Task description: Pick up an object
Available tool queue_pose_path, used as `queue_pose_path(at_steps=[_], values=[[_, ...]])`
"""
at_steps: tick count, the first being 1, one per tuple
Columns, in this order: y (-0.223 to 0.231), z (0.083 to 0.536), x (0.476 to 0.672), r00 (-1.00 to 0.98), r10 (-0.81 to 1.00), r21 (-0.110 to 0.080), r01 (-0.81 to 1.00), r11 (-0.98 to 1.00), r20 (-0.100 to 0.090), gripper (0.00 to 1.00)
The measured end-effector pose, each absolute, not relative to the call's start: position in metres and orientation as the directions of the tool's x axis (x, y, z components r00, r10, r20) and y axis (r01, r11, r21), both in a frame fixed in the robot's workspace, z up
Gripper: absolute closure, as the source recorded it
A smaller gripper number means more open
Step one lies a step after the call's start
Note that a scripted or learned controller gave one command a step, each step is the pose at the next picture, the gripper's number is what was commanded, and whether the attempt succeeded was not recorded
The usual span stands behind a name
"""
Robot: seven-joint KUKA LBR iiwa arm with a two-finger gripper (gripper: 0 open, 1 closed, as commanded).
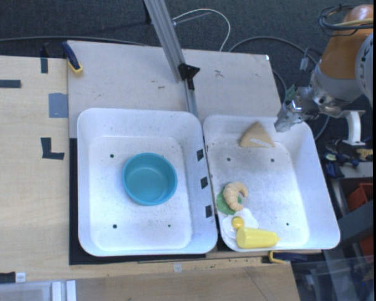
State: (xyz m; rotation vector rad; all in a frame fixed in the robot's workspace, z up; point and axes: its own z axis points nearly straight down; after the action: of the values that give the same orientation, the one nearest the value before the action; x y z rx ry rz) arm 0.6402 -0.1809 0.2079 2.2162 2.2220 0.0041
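Items as I log them from my station.

Left bin [88, 168]: shallow white plastic tray with rounded corners, its floor speckled with dark flecks. It holds one item, a round teal bowl [150, 178], smooth and glossy, sitting upright near the middle.

Right bin [313, 187]: same make, touching the left bin along their shared edge. Contents:
- tan wedge [257, 135], matte, roughly triangular, lying near the far wall.
- croissant-shaped piece [235, 193], pale golden and ridged, resting on a flat green disc [224, 204].
- yellow block [257, 237], smooth, cylinder-like, lying on its side by the near wall, just beside a small yellow ball [237, 222] on a white flat piece [245, 218].

Arm: grey, with the orange band [351, 17] at the upper right, reaching in from the right. The hand [284, 121] points down over the far right corner of the right bin, just beside the tan wedge and apart from it. I cannot tell whether it is wide or narrow; I see nothing gripped in it.

Tabletop [25, 168]: pale wood grain, with dark tape marks on the left.
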Motion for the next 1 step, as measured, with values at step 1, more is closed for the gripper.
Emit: queue_pose_path(at_steps=[1], values=[[-0.1782, 0.2700, 0.6478, -0.003, 1.000, 0.007, 1.000, 0.003, -0.002, 1.00]])
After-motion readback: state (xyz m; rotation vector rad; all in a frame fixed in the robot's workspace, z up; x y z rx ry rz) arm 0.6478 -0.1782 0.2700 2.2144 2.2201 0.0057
